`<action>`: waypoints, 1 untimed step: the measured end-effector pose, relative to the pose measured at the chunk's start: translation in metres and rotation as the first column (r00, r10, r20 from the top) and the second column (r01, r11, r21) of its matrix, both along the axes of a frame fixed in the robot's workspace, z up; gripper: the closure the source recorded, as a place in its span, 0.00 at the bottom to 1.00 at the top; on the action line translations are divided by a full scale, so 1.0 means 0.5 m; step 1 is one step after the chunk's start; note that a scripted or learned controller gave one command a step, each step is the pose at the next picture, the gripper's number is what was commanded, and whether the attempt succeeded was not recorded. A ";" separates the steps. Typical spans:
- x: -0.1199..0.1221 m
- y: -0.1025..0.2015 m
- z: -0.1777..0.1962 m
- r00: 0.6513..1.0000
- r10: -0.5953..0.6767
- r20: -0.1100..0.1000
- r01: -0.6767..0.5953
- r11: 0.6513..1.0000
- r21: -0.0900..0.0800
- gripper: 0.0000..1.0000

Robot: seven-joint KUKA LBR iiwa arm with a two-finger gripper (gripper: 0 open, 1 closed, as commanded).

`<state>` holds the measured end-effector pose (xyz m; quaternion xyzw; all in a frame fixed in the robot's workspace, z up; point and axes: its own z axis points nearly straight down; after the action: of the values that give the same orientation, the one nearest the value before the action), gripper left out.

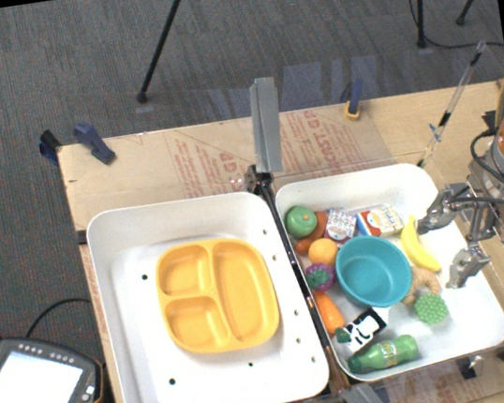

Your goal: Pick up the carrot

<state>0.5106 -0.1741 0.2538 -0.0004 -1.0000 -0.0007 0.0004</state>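
- Nearest you in the right bin (485, 325), a green bottle (382, 353) lies on its side along the front wall.
- Just behind it you have a small black-and-white item (361, 327), with a knobbly green ball (430, 308) off to its right.
- Your target, the carrot (329, 312), lies against the right bin's left wall, between the black-and-white item and a purple piece (319, 277). It points roughly front to back and nothing is gripping it.
- The teal bowl (374, 269) sits upright in the middle of that bin, just right of the carrot.
- A banana (418, 245) lies just beside the bowl's right rim.
- The gripper (458, 242) hovers over the bin's right edge, past the banana; you can see its two fingers spread apart with nothing between them, well apart from the carrot.
- An orange fruit (323, 253) sits behind the purple piece, and a green apple (301, 221) farther back.
- Two small printed packs (362, 222) lie near the back wall.
- In the left bin (130, 357), a yellow divided plate (218, 295) lies flat.
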 end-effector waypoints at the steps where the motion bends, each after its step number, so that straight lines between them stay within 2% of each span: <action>1: 0.103 -0.049 -0.201 0.989 -0.146 -0.008 0.146 0.989 0.001 0.00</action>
<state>0.5618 -0.1985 0.1533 -0.0737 -0.9973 -0.0017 0.0040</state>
